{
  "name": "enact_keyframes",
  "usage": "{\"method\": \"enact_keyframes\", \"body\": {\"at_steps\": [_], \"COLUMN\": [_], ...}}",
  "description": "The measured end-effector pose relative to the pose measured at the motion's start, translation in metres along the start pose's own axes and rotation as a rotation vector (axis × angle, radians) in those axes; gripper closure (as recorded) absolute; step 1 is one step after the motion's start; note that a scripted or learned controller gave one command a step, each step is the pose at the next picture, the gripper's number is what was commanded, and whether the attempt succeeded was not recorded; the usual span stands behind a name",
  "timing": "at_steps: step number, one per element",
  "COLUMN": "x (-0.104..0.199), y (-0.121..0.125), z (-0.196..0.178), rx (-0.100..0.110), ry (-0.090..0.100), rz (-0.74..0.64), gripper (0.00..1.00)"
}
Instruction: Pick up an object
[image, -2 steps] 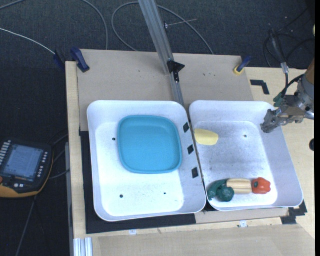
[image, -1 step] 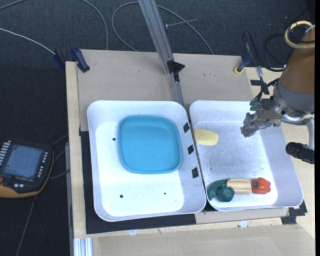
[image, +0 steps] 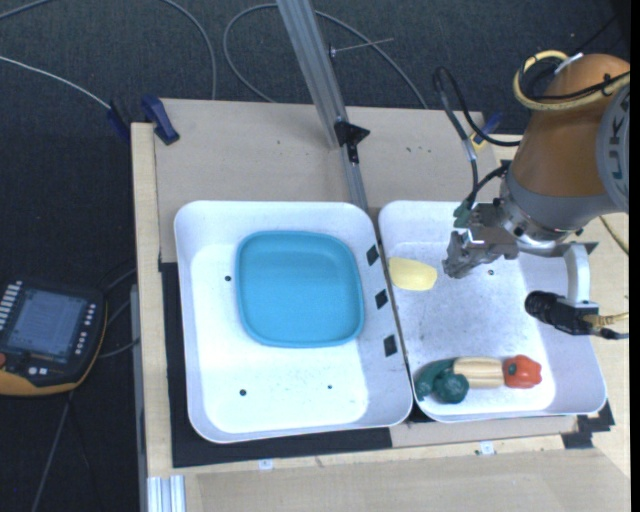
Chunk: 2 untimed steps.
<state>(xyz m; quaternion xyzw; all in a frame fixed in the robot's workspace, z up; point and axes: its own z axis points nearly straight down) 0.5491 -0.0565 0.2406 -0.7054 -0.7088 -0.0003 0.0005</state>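
Bins sit side by side on the bench, and the left bin (image: 205, 335) carries only a blue square dish (image: 300, 288), lying flat in its middle and well apart from the action. Across the divider, the right bin (image: 485, 315) holds the likely targets: a pale yellow piece (image: 412, 273) near its left wall, and, along the near edge, a green lump (image: 442, 383) touching a tan cylinder (image: 478, 372) with a red piece (image: 521, 371) at the cylinder's other end. The gripper (image: 462, 262) hangs just beside the yellow piece, on its right, low over the bin floor; from this angle I cannot tell whether it is wide or narrow, and nothing is visibly held. The grey and orange arm (image: 570, 140) reaches in from the right. The step in hand looks like the approach, with no grasp made yet. The next move probably calls for a small shift leftward to centre over the yellow piece, then a straight descent and a close, minding the nearby bin wall.
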Motion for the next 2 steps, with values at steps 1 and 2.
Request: {"method": "enact_keyframes", "body": {"at_steps": [1, 2], "x": [0.055, 0.107], "y": [0.003, 0.010], "z": [-0.009, -0.014], "rx": [-0.001, -0.001], "ry": [0.000, 0.000], "rz": [-0.001, 0.000], "gripper": [1.00, 1.00]}}
